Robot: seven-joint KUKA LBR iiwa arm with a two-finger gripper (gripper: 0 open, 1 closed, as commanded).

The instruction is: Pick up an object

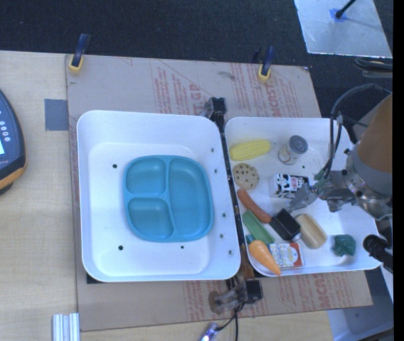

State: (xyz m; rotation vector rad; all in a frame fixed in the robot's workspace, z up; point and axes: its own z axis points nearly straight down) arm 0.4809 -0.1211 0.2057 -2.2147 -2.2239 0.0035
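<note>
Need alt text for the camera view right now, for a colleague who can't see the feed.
The gripper hovers low in the right bin by a small black-and-white carton, among toy foods: corn, cookie, sausage, carrot. The left bin holds a blue divided plate.

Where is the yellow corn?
The yellow corn lies at the top left of the right-hand bin, just above the round cookie and left of the small can.

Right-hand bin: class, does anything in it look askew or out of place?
Mostly ordinary clutter. The carrot lies tilted at the near rim of the right bin, overlapping a small packet. Nothing looks spilled or damaged.
</note>
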